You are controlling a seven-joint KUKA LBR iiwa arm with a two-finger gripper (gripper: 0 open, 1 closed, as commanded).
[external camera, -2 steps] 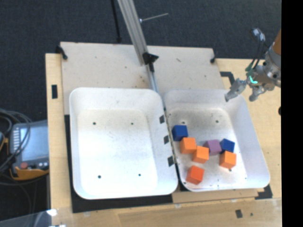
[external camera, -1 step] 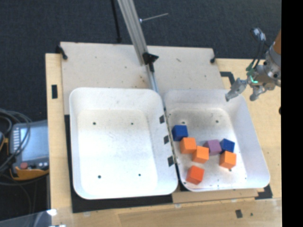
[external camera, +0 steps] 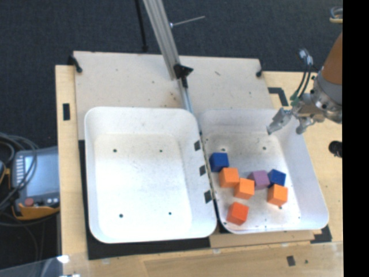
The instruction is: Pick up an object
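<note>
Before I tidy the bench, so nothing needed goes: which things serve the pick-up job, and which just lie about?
For the job:
- two-finger gripper
- small blue, orange, red and purple cubes
- right white bin holding them

Lying about:
- left white bin
- grey handheld screen unit
- slanted metal rail

Two bins sit side by side on the table (external camera: 66,154). The right bin (external camera: 305,178) holds a cluster of seven cubes (external camera: 248,186) toward its near half. The pincer (external camera: 286,122) hangs above that bin's far right corner, apart from the cubes.
</note>
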